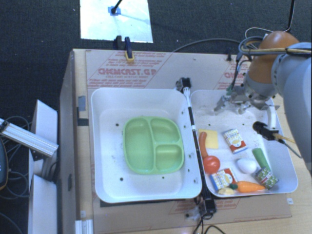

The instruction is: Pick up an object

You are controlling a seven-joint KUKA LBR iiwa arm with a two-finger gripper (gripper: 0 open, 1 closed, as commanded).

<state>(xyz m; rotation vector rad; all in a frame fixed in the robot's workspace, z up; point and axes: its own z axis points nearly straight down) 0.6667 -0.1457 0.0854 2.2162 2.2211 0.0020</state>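
Approach phase by the looks of it: the arm (287, 67) comes in from the right and its pincer (234, 103) hangs over the far end of the right bin (204, 97), above a bare patch of white floor. Nothing sits between its fingers. Whether they're apart or together I honestly cannot tell, the view is too small and cluttered with cables there. The candidates all lie closer to the near end of that bin: a yellow cheese slice (211, 139), a small carton (234, 140), a tomato (211, 164), a white egg (246, 165), a green cucumber-ish thing (261, 157), a carrot (251, 186), a can (266, 177) and a second carton (224, 179). The left bin (105, 130) just holds a green divided plate (153, 145). So the next move, I'd guess, calls for picking one target, shifting toward the near end and dropping straight down on it. The carton nearest the pincer looks like the easiest bet, since it's lying apart from its neighbours, while the stuff in the near corner is packed pretty tight.
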